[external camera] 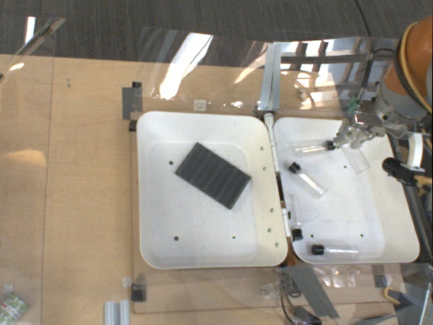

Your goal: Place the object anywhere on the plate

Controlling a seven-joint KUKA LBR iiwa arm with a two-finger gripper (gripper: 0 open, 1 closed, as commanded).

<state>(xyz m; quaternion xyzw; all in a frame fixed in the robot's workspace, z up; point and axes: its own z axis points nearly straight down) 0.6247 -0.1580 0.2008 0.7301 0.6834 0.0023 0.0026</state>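
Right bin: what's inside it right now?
Three clear vials with black caps lie in the right bin: one mid-bin, one near the front, one by the gripper.

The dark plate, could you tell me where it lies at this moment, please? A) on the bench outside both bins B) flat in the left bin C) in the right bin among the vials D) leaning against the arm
B: the plate lies flat, turned askew, in the left bin, apart from the vials in the right bin.
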